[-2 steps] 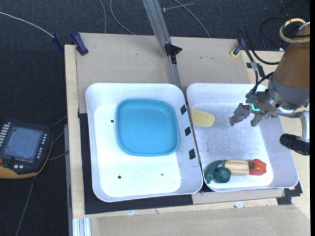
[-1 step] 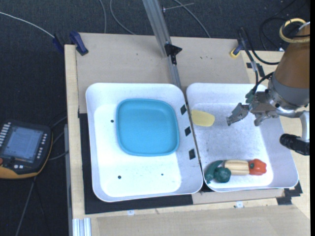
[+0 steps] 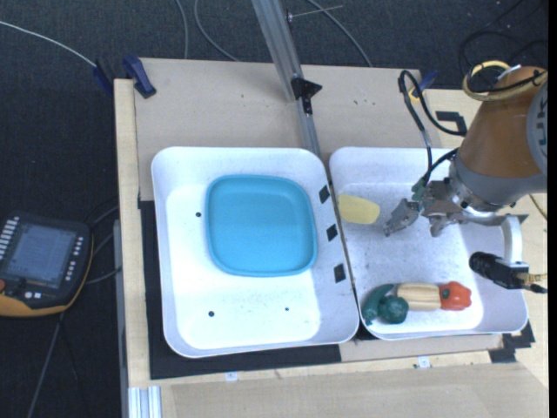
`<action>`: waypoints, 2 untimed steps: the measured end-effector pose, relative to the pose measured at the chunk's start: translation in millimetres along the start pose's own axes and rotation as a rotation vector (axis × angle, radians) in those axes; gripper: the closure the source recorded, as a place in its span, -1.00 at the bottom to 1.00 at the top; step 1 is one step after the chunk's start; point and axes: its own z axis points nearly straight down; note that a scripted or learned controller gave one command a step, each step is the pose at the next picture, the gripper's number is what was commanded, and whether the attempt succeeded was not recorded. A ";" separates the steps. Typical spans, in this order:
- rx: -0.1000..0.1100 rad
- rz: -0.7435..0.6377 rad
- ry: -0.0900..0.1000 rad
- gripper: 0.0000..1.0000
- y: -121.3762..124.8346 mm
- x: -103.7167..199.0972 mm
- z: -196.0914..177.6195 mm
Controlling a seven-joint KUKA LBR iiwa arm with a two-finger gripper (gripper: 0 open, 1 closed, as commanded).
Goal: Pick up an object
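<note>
My gripper (image 3: 418, 224) hangs over the middle of the right bin (image 3: 383, 165), its fingers (image 3: 398, 219) spread open with nothing between them. A pale yellow object (image 3: 359, 208) lies just to its left, near the bin's left wall. Along the front wall of that bin lie a dark green object (image 3: 385, 307), a tan stick-shaped piece (image 3: 419, 296) and a red object (image 3: 455, 296), all in a row and touching or nearly so. They sit below the gripper in the view, apart from it.
The left bin (image 3: 178, 259) holds a light blue square plate (image 3: 261, 225). A slanted metal post (image 3: 283, 42) rises at the back between the bins. Cables (image 3: 420, 120) run down near the right bin's back edge. A teach pendant (image 3: 39, 259) lies on the floor at left.
</note>
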 end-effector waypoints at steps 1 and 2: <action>-0.001 0.001 0.000 -1.00 -8.6 2.8 46.3; -0.003 0.000 0.000 -1.00 -9.0 3.0 72.4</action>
